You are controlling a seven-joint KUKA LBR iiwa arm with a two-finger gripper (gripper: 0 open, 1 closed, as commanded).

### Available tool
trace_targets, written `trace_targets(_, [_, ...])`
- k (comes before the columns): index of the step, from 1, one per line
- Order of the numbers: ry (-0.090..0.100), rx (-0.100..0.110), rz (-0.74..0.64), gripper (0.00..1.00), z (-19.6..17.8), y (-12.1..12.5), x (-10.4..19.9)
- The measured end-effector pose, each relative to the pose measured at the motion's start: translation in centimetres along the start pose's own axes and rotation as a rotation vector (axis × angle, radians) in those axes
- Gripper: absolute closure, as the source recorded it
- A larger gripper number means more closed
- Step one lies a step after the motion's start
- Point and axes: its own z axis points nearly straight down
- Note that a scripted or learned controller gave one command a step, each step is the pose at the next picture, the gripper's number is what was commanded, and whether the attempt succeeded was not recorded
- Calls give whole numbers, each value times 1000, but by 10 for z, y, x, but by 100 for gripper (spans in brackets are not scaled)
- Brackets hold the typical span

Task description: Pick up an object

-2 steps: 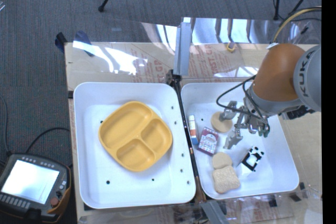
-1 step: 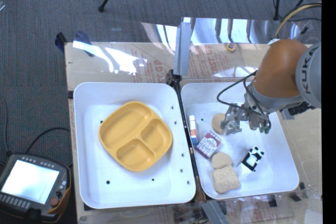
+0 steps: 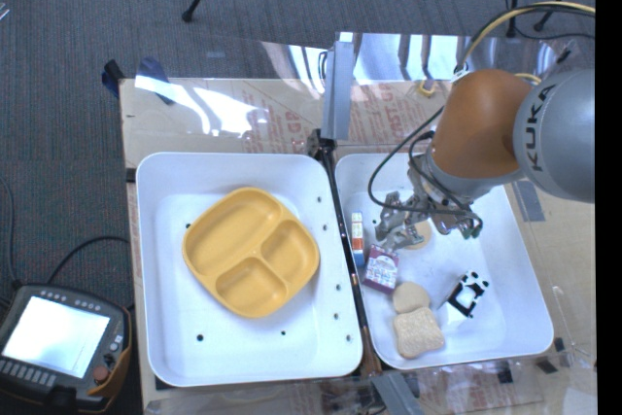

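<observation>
Your gripper hung low in the right bin, near its back half. You could not tell from this view how its grabbing parts stood, because the metal bits blurred together over a small tan thing right under it. Nothing could be seen held there.

The things you could pick were all in that bin. A thin tube lay by the left wall. It looked light and hard, and maybe slippery, so a hold across its middle seemed best. A small purple packet lay just beside it. It looked flat and soft, and hard to get under. Two pale bread-like pieces sat touching, near the front. They looked rough, light and maybe squashy, so a gentle squeeze on the sides would suit them. A little black and white toy lay to their right, bumpy and stiff by the look of it.

The left bin held a yellow tray, smooth plastic with three dips. It looked too wide and flat for an easy grab.
</observation>
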Motion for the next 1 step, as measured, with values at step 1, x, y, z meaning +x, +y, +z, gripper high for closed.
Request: trace_targets(1, [1, -1, -43, 100, -101, 86, 62])
